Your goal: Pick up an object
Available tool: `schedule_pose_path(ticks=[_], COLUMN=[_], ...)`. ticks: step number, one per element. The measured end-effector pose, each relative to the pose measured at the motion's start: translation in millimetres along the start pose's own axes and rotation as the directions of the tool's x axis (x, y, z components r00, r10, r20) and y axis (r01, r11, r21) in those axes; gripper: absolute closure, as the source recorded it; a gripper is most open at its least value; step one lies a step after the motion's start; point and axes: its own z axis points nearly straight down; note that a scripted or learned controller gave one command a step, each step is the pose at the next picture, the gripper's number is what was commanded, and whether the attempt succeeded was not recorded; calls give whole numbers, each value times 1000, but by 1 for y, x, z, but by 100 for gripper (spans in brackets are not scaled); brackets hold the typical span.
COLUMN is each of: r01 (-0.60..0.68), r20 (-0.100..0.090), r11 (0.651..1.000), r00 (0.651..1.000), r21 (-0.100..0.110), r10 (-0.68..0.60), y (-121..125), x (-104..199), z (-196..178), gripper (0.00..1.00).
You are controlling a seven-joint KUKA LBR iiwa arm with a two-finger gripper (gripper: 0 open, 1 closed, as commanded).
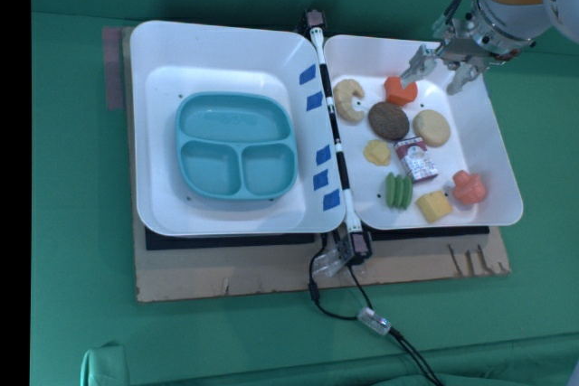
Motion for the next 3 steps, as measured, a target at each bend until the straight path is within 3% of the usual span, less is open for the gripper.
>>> schedule_pose_path(ticks=[1, 2, 3], r01=[-1, -7, -7], r20=[3, 7, 7], r11=[1000, 1000, 1000], r00=[1000, 1000, 1000], r21=[-10, -26, -25], r10=[2, 7, 7], y=[21, 24, 24], x=[-3, -6, -6], z=[86, 69, 69], gripper=[0, 100, 0])
